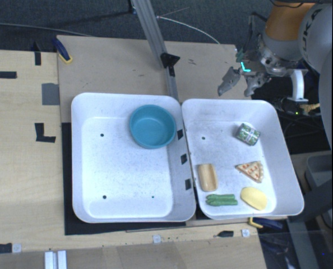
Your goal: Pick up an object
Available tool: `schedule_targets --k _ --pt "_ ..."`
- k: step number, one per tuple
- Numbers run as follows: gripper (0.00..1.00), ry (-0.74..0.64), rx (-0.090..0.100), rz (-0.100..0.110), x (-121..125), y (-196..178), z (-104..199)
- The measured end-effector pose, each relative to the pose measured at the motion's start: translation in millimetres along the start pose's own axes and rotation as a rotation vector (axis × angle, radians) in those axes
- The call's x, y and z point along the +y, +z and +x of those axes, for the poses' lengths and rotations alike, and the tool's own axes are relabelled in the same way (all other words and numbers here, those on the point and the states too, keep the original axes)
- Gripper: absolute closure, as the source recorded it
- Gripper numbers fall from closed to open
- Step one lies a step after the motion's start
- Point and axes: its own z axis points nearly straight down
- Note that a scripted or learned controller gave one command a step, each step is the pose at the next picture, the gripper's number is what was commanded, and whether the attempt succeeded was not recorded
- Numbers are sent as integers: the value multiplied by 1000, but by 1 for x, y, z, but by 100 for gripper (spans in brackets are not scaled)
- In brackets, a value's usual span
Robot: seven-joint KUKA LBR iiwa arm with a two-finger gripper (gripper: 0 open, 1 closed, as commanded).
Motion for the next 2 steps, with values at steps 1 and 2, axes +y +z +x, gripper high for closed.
schedule_targets --k 1,2 --pt "0 0 0 -1 0 -1 0" --pt "0 0 -1 5 0 62 7"
